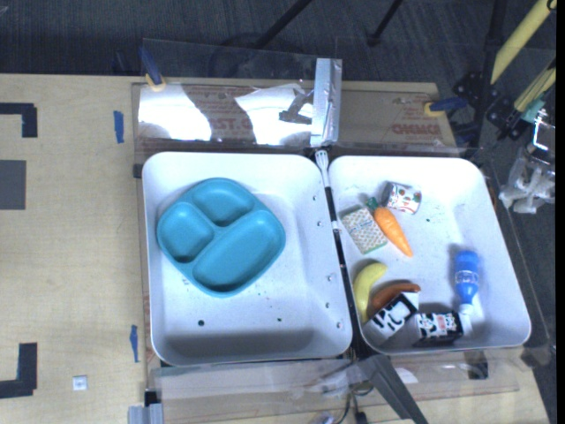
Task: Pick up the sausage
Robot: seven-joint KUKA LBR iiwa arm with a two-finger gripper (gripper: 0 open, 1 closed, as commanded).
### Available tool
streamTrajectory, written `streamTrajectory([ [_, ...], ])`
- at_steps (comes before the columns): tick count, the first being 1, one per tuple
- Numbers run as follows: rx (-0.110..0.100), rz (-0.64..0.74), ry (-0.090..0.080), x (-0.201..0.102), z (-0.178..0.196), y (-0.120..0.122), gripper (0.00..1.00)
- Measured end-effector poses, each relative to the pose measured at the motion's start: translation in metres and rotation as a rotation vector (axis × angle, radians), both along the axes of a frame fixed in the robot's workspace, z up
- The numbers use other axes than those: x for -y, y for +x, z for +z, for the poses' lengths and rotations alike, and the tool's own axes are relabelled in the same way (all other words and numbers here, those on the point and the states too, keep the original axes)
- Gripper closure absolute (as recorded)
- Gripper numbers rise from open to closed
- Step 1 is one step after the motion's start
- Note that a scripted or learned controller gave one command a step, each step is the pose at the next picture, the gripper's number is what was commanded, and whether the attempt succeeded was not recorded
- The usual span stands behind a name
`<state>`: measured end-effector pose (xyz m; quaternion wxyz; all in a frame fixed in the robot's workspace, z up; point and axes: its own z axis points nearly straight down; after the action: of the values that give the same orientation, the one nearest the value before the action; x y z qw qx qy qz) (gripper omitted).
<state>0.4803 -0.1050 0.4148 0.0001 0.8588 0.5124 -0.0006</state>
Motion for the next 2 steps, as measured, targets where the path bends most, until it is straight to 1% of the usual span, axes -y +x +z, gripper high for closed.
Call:
streamTrajectory([
  [1,-0.001,0.220,0.001,0.053,-0.183,-0.001,1.00],
  [2,0.007,0.269,0.001,0.010,-0.328,0.001,1.00],
])
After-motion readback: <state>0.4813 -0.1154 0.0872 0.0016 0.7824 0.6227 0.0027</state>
